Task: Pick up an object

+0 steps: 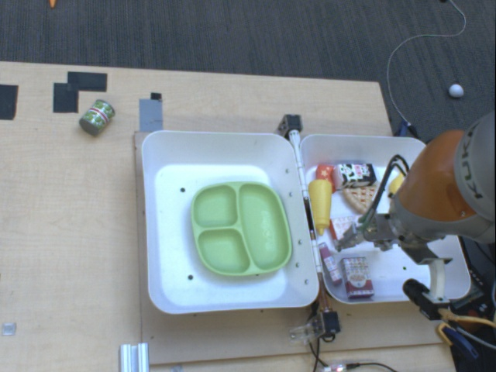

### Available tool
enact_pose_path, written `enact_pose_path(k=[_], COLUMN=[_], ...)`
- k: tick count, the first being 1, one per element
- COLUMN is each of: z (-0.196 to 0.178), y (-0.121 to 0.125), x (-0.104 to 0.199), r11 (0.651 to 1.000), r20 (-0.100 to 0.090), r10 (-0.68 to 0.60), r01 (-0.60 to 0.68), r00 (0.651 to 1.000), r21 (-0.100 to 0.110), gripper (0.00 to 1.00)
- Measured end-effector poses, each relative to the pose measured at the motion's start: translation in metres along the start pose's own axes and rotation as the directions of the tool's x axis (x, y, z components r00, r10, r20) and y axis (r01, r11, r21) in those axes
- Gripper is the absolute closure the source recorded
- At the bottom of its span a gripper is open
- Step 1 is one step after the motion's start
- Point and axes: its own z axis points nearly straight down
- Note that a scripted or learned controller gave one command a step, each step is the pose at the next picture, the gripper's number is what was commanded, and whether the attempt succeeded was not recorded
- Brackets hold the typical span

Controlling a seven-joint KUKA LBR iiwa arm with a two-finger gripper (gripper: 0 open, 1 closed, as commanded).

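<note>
The right bin (449, 281) holds several small items: a yellow bottle with a red cap (320, 196), a black and white packet (356, 174), a waffle-like piece (360, 199), a flat red packet (357, 277) and a thin dark bar (329, 263). My gripper (358, 233) hangs low over the bin's middle, just below the waffle piece and above the red packet. The grey arm with its orange band (435, 183) covers the bin's right part.
The left bin (167, 231) holds a green three-compartment plate (241, 228). A small green can (96, 118) lies on the bench at far left, near black tape patches (77, 90). Cables run along the bench's lower right edge.
</note>
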Motion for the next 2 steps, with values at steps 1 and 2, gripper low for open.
enact_pose_path(k=[1,2], z=[-0.0104,-0.0104], y=[0.0018,0.0017], x=[0.0007,0.0006], r11=[1.000,1.000], r20=[0.000,0.000], r10=[-0.003,-0.003], r01=[0.003,0.003], r00=[1.000,1.000], r21=[-0.004,-0.004], gripper=[1.00,0.00])
